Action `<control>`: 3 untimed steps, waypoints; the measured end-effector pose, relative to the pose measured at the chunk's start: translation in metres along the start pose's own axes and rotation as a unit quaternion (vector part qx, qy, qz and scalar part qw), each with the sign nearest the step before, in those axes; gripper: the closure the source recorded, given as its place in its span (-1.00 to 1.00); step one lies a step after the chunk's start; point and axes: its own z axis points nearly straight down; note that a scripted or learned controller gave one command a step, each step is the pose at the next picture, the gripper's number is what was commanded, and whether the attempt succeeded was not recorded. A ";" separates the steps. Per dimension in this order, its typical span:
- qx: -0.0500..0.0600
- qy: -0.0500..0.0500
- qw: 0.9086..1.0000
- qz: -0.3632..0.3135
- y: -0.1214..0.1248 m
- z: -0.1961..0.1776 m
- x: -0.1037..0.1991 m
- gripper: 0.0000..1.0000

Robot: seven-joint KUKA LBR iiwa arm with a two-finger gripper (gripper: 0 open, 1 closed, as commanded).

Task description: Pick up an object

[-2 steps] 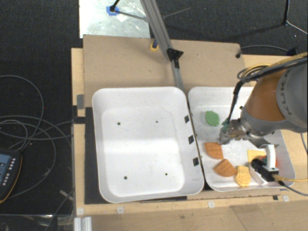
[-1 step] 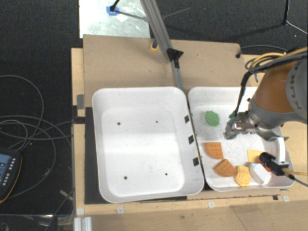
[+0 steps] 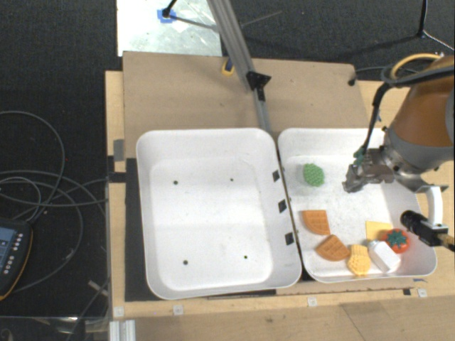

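In the right bin [image 3: 334, 144] lie a green bumpy ball [image 3: 313, 174], two orange waffle-like pieces [image 3: 316, 222] [image 3: 332, 248], a yellow waffle piece [image 3: 360, 261], a yellow wedge [image 3: 377, 229], a white block [image 3: 384, 257] and a red tomato-like toy [image 3: 397, 240]. My gripper [image 3: 354, 182] hangs over the bin's middle right, to the right of the green ball and above the cluster of toys. Nothing shows between its fingertips.
The left bin [image 3: 153, 155] sits beside the right one, with black clips [image 3: 281, 204] along the shared wall. A grey pole [image 3: 234, 38] slants in from the top. Cables and a pendant [image 3: 11, 247] lie on the floor at left.
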 end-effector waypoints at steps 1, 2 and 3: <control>0.000 0.000 1.000 -0.001 -0.003 -0.061 0.006 1.00; 0.002 0.001 1.000 -0.003 0.022 -0.060 0.061 1.00; 0.003 0.002 1.000 -0.003 0.046 -0.051 0.117 1.00</control>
